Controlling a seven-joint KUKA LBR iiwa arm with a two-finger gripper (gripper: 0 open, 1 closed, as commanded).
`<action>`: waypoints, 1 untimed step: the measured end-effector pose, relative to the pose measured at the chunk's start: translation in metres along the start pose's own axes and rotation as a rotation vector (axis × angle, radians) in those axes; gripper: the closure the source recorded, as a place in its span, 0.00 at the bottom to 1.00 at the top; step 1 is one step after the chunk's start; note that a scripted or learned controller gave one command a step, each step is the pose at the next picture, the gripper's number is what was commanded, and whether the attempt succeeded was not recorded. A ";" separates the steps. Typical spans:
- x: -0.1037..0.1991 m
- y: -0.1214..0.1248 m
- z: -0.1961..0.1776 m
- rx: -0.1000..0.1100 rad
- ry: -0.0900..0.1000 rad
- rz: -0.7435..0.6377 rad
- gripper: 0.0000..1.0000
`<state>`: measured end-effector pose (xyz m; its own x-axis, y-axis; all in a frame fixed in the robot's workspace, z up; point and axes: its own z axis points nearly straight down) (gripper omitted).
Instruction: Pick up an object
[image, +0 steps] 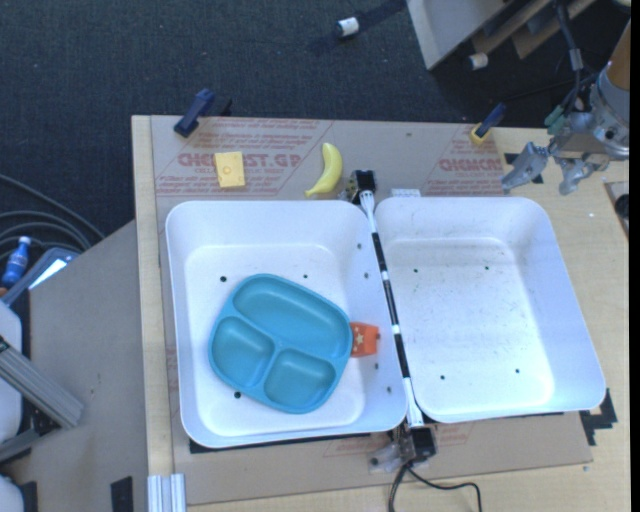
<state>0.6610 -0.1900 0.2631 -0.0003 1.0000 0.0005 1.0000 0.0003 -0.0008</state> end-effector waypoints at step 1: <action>-0.008 0.005 0.139 0.002 0.000 0.000 0.00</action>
<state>0.6658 -0.1982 0.1241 0.0000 1.0000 0.0009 1.0000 0.0000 -0.0029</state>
